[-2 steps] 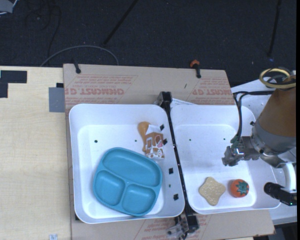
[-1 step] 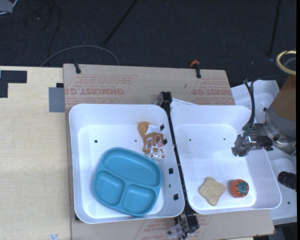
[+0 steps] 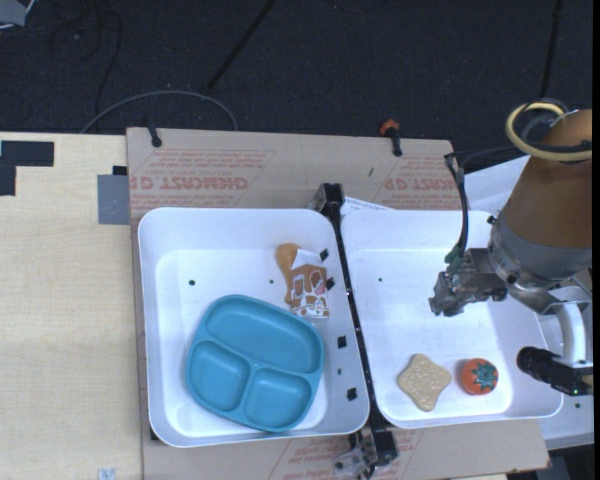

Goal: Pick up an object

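Fingers indistinct, grip state not discernible, gripper hovering over bare floor of right bin, well apart from walls; beige cookie-shaped object and orange-red ball lying near front rim.

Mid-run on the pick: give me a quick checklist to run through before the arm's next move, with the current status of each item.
1. Claw over the right bin: ok.
2. Targets in the right bin, a beige cookie-shaped piece and an orange-red ball: ok.
3. Claw above a target: not ok, both lie nearer the bin's front edge.
4. Targets apart from each other: ok.
5. Claw carrying anything: cannot tell.
6. Blue divided tray and small brown toy in the left bin, away from the claw: ok.
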{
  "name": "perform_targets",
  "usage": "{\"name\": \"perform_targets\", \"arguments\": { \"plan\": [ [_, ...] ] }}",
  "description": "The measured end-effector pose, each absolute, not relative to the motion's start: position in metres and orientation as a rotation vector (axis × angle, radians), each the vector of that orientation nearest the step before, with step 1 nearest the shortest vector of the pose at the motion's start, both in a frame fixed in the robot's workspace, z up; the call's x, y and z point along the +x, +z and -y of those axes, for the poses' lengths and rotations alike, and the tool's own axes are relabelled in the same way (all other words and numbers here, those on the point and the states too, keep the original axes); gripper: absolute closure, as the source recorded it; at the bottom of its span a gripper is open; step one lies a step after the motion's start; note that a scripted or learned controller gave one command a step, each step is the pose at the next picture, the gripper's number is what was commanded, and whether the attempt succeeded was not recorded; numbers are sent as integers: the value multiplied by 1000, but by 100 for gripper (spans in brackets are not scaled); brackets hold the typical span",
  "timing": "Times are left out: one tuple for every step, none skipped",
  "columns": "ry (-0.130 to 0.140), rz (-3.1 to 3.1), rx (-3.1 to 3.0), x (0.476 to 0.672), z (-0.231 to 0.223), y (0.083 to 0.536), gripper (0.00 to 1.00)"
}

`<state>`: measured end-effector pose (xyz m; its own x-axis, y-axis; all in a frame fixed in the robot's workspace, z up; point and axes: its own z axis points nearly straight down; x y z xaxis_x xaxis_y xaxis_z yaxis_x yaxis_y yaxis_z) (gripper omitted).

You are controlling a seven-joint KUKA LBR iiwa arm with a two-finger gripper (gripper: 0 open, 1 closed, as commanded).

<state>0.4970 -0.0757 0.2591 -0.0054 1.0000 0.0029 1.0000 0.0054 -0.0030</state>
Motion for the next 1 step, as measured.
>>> {"name": "perform_targets", "arguments": {
  "plan": [
    [1,2224,-2213,501,28,258,100]
  ]
}}
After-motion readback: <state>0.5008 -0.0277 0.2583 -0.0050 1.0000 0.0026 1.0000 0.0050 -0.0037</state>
